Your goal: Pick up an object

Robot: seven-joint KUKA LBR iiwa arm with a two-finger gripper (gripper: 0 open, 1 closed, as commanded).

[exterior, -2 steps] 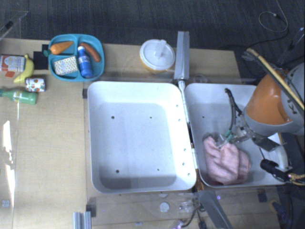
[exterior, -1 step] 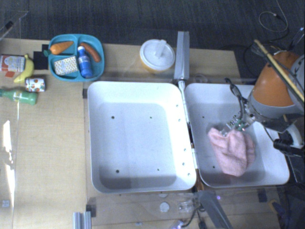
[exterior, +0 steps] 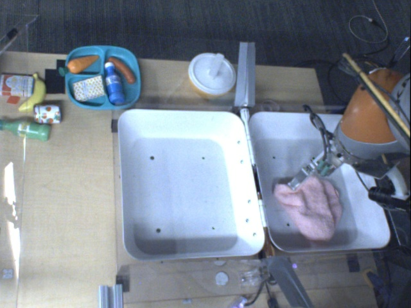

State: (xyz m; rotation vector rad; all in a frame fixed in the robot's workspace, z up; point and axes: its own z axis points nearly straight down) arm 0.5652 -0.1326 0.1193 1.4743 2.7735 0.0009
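A crumpled pink cloth (exterior: 310, 205) lies in the right bin (exterior: 280, 132), toward its front. My gripper (exterior: 303, 178) reaches in from the right and hangs low at the cloth's upper left edge, its tip touching or just over the fabric. The arm's orange band (exterior: 371, 113) sits above the bin's right side.
The left bin (exterior: 186, 181) lies beside the right one, with a metal divider (exterior: 244, 76) at the back between them. A white lidded cup (exterior: 212, 74) stands behind the bins. A blue tray (exterior: 103, 76) of toy food and small items sit at the far left.
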